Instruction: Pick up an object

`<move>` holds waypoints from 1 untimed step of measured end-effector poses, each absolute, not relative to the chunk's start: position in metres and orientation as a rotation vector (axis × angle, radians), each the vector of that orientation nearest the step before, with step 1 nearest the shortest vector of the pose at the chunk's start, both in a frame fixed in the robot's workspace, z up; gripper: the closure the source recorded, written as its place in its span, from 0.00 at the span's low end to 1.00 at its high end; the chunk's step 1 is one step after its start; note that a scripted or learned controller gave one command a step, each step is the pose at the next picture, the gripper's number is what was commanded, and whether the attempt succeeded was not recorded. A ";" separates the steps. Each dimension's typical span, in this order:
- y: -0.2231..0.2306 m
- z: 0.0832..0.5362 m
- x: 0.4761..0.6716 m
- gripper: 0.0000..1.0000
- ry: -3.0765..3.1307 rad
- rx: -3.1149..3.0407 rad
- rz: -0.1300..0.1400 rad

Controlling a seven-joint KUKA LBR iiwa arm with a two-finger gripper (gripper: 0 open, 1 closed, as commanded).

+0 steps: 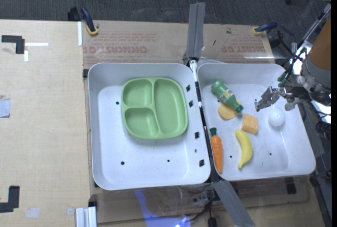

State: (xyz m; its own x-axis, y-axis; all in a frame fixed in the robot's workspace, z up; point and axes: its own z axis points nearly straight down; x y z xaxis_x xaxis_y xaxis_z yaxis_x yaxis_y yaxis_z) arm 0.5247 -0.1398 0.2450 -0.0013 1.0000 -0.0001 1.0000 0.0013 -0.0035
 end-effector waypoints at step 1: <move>-0.152 0.134 0.533 0.00 -2.269 -2.169 0.003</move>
